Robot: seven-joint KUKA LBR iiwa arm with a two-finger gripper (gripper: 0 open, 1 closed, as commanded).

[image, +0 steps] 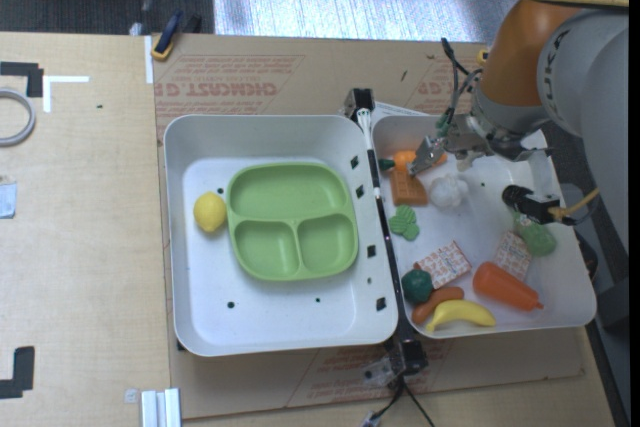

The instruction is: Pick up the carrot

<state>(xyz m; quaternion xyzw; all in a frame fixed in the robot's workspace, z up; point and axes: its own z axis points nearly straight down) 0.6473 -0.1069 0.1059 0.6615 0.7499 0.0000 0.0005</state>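
A yellow lemon is seen touching the left edge of the green tray, which is laid in the left bin. Just right of the tray, past the wall between the bins, a green broccoli piece is found in the right bin, with an orange block above it. The gripper is held low over the far part of that bin, right of the tray's upper corner and near the orange block; whether it is spread or closed cannot be told, and nothing is seen gripped in it. A yellow banana is placed right of and below the tray. The carrot is lying further right, well apart from the tray and the gripper, near the right bin's front edge.
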